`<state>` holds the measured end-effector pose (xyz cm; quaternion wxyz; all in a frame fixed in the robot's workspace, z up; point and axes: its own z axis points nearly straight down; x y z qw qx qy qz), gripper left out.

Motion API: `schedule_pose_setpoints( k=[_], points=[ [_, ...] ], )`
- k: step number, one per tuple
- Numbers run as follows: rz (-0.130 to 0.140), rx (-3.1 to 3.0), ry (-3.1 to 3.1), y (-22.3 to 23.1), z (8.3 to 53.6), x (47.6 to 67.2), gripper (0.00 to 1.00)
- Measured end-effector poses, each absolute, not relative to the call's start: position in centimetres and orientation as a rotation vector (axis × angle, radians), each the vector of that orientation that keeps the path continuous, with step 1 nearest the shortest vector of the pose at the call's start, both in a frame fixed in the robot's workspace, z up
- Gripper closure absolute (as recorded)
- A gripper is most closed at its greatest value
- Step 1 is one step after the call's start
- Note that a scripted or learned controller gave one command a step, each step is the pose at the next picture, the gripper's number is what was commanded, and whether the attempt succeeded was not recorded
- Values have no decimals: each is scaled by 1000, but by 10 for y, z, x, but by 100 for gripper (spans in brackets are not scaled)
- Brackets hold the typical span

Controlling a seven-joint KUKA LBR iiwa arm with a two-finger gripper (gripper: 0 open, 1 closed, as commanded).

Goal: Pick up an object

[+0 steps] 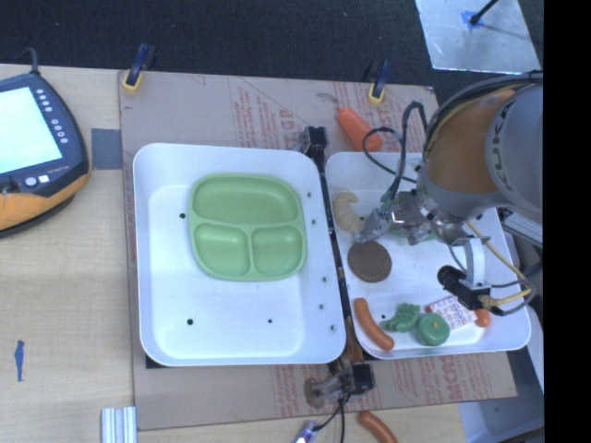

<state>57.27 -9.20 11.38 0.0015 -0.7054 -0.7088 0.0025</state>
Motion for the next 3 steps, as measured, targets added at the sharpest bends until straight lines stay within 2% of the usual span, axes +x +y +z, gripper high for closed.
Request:
schedule_pose_setpoints(
  k=[1, 2, 3],
  points=[
    [0, -2216, -2228, -98, 93, 522, 0],
    [-1, -2219, -2227, -121, 94, 625, 0],
    [0, -2220, -2226, -108, 94, 582, 0]
  ],
)
